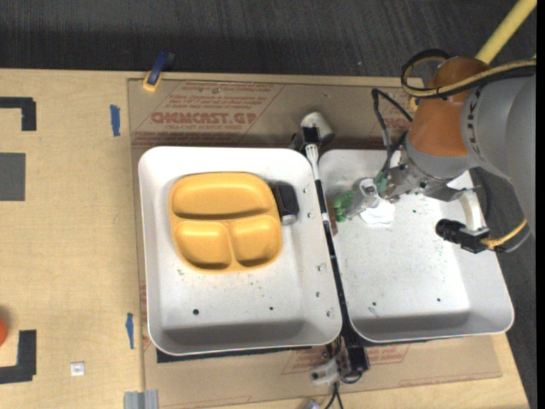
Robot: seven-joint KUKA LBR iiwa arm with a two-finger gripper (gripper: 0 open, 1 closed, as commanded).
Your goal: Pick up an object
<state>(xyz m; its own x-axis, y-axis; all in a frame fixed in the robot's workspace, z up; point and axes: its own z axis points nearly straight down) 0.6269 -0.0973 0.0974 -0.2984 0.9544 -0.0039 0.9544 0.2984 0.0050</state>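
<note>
A yellow three-compartment tray (226, 220) lies upside-up in the left bin (230, 313), toward its back. A small dark object (285, 201) sits against the tray's right edge. In the right bin (426, 305), near its back left corner, lie a small green item (342, 204) and a white crumpled piece (377, 216). The gripper (375, 187) is down at these, just above the white piece and right of the green item. The arm's wrist hides how the fingers stand.
The grey arm with its orange band (443, 126) crosses the right bin's back right. A black cable end (451, 231) hangs over the right bin. A rail (328, 245) divides the two bins. Blue tape marks (115, 119) dot the cardboard bench.
</note>
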